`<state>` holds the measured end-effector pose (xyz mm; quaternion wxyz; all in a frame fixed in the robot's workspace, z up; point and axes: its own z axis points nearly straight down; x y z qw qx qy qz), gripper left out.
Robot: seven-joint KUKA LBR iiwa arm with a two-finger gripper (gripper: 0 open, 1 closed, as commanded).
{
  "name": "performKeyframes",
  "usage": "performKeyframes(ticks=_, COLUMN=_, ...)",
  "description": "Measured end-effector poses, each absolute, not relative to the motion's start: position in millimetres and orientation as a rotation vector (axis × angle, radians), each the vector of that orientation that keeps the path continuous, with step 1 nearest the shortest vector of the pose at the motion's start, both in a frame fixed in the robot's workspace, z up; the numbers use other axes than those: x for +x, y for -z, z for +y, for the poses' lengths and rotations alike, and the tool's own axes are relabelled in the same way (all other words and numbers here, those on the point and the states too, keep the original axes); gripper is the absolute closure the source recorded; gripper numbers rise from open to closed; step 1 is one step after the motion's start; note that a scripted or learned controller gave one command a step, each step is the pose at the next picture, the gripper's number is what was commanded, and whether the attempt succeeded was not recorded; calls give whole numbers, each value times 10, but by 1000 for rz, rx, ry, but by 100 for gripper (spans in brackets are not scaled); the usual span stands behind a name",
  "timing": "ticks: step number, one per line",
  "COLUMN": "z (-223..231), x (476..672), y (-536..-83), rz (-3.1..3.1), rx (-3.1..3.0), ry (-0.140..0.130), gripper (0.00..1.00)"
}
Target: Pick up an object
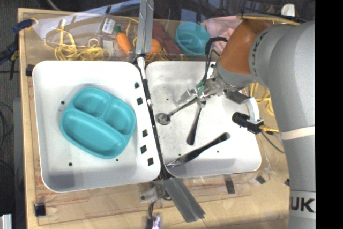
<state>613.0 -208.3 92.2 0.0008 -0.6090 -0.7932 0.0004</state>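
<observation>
A teal divided plate (pixel 98 122) with three compartments lies flat, right side up, in the left bin (pixel 48 163), near its middle and turned at a slant; in the right bin (pixel 244 161) lie three utensils; a metal spoon (pixel 174 110) lies with its round bowl near the bin's left wall and its handle running up and right toward the middle; a dark utensil (pixel 195 124) with a slim black handle stands nearly upright in the view, its upper end meeting the spoon's handle; a spatula (pixel 197 150) with a black handle and metal blade lies slantwise near the front wall, blade to the lower left.
</observation>
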Motion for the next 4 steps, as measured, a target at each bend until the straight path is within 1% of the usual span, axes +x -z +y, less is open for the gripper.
performKeyframes(ticks=1, z=-2077, x=6138, y=-1027, rz=-2494, rx=-1907, ry=-2, gripper=100)
performKeyframes(ticks=2, z=-1442, x=6504, y=-2043, rz=-2491, rx=-1914, ry=0, gripper=100)
performKeyframes(ticks=3, z=-1444, x=6502, y=-2040, rz=-2490, rx=-1914, ry=-1, gripper=0)
performKeyframes(ticks=4, z=-2046, x=6303, y=-923, rz=-2439, rx=-1980, ry=-1, gripper=0)
